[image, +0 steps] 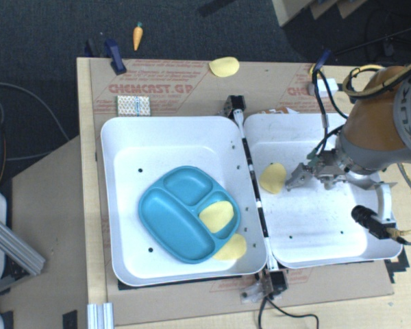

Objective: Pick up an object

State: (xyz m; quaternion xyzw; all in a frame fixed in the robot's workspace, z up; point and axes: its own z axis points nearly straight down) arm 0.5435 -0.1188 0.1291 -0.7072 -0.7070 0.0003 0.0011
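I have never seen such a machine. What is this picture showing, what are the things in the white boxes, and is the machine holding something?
One camera looks down at a slant on a bench with two white bins. The left bin holds a blue divided tray with a yellow piece in it and another yellow piece beside it. The grey and orange robot arm reaches in from the right. Its claw hangs over the right bin, beside a yellow piece. I cannot tell that it holds anything.

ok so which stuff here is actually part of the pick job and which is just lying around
Part of the job:
- end effector, low in the right bin
- yellow piece just beside it

Lying about:
- blue divided tray in the left bin, a yellow piece in one compartment
- yellow piece on the bench
- small carrot
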